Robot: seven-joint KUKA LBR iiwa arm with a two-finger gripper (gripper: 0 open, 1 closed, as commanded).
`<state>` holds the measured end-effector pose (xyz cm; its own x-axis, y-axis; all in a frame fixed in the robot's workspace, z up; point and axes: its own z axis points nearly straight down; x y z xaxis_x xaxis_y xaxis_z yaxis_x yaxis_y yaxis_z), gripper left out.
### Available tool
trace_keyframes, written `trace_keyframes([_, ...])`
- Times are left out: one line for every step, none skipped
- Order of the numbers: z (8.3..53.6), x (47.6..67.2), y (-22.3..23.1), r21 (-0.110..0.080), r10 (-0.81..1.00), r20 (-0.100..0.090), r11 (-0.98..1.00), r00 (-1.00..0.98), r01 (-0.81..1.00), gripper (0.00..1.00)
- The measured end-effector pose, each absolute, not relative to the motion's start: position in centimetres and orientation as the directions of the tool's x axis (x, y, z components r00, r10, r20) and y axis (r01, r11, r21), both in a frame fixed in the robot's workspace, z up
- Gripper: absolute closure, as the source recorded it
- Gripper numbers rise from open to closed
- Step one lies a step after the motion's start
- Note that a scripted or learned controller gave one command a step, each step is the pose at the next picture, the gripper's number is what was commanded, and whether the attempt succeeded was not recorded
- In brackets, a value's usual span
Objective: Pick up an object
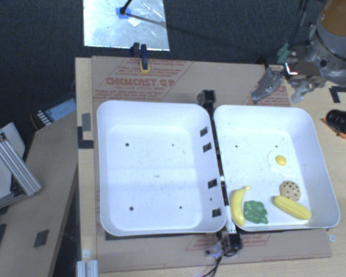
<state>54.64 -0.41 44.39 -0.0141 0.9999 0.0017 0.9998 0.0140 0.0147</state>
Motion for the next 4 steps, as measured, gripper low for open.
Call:
trace_keyframes([54.3, 48.5, 3.2, 0.016, 1.0, 0.004, 0.01, -0.01, 1.0, 0.0])
trace_keyframes([53.5, 48.6, 6.5, 0.003, 1.0, 0.002, 0.007, -0.007, 1.0, 0.0])
trace_keyframes([53.5, 48.6, 7.2, 0.003, 1.0, 0.001, 0.004, -0.004, 1.0, 0.0])
trace_keyframes([53.5, 48.6, 8.0, 0.003, 1.0, 0.001, 0.005, -0.005, 1.0, 0.0])
